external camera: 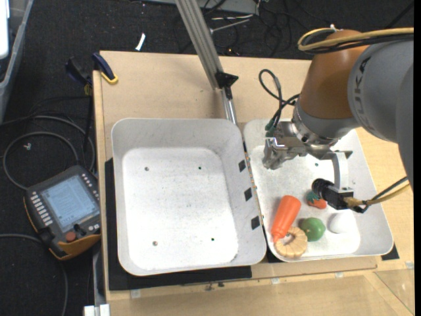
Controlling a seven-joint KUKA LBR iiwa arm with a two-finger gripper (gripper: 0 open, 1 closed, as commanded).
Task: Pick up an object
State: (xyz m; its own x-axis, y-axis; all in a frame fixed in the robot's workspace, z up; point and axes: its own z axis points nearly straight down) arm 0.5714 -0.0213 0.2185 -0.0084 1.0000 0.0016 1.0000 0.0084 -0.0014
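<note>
A pale wooden bench (pixel 164 91) is seen from above, with two shallow white plastic bins set side by side on it. The grey robot arm with an orange band (pixel 355 78) is reached in from the right, and it is stretched across the far part of the right-hand white bin (pixel 297 180). The left-hand white bin (pixel 177 196) is set against the right-hand one, their inner rims touching. A grey and orange handheld control pendant (pixel 62 209) is lying on the dark floor to the left of the bench.

The silver two-finger gripper (pixel 272 158) is positioned over the far left part of the right-hand bin, close to the shared rim. Whether it is open or closed, and whether anything is held in it, cannot be told.

The things to be picked are gathered at the near end of the right-hand bin, apart from the gripper. An orange tapered carrot-shaped toy (pixel 285 216) is lying at a slant. Its lower end is touching a tan round bread-like piece (pixel 291 243). A green rounded toy (pixel 314 229) is placed just beside both, and a small white egg-shaped object (pixel 339 224) is lying to its right.
</note>
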